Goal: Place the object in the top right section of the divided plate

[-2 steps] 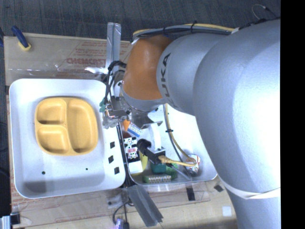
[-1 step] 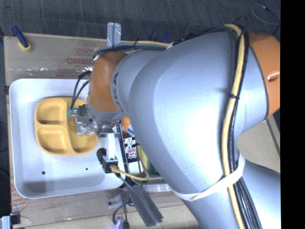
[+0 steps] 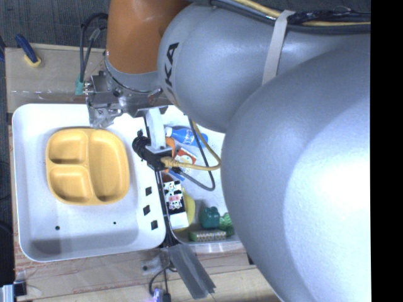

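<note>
Yellow plastic for the divided plate [image 3: 89, 165], lying flat in the left white bin [image 3: 38, 231], just below and slightly left of the hand [image 3: 102, 110]. Three sections on that plate, all bare. Metallic grey for the hand, hanging over the bin's upper rim close by the plate's top edge, under the orange band [image 3: 132, 33] of the arm [image 3: 277, 143]. Cannot tell how far apart the hand's two tips stand, nor whether anything sits between them; too small and cluttered there to read. To the right of the hand and lower, across the wall between the bins, a cluster in the right white bin [image 3: 208, 247]: a blue item [image 3: 187, 134], a small carton with a cow print [image 3: 174, 198], a green toy-like piece [image 3: 211, 218], and a ridged greenish bar [image 3: 208, 235], most partly covered by the arm. Which of these counts as the object to place, cannot tell. Far left of the hand, up on the counter [image 3: 44, 74], a blue and yellow tool [image 3: 28, 50].
</note>
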Tool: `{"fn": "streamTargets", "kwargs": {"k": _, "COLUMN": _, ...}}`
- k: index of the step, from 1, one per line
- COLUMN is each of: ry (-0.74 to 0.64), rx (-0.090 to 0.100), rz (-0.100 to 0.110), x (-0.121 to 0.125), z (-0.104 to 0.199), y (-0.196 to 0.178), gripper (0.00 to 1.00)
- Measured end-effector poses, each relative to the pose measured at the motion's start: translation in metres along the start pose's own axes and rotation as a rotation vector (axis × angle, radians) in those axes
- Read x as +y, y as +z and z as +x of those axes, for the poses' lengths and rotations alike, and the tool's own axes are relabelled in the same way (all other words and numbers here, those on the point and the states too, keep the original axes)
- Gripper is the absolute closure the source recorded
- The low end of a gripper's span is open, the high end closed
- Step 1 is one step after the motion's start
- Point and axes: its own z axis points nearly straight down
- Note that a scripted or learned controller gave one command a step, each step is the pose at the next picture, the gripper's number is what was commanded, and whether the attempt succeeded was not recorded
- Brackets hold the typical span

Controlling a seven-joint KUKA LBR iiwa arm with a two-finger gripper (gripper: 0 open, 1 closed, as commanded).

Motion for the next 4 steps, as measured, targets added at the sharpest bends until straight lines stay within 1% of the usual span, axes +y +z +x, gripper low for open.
{"fn": "streamTargets", "kwargs": {"k": 1, "ry": 0.185, "rx": 0.000, "rz": 0.001, "x": 0.038, "z": 0.024, "y": -0.092, "gripper": 1.00}}
{"fn": "streamTargets", "kwargs": {"k": 2, "ry": 0.367, "rx": -0.003, "rz": 0.006, "x": -0.005, "z": 0.040, "y": -0.081, "gripper": 1.00}}
{"fn": "streamTargets", "kwargs": {"k": 3, "ry": 0.325, "rx": -0.002, "rz": 0.005, "x": 0.037, "z": 0.034, "y": 0.062, "gripper": 1.00}}
{"fn": "streamTargets", "kwargs": {"k": 4, "ry": 0.125, "rx": -0.002, "rz": 0.004, "x": -0.024, "z": 0.040, "y": 0.082, "gripper": 1.00}}
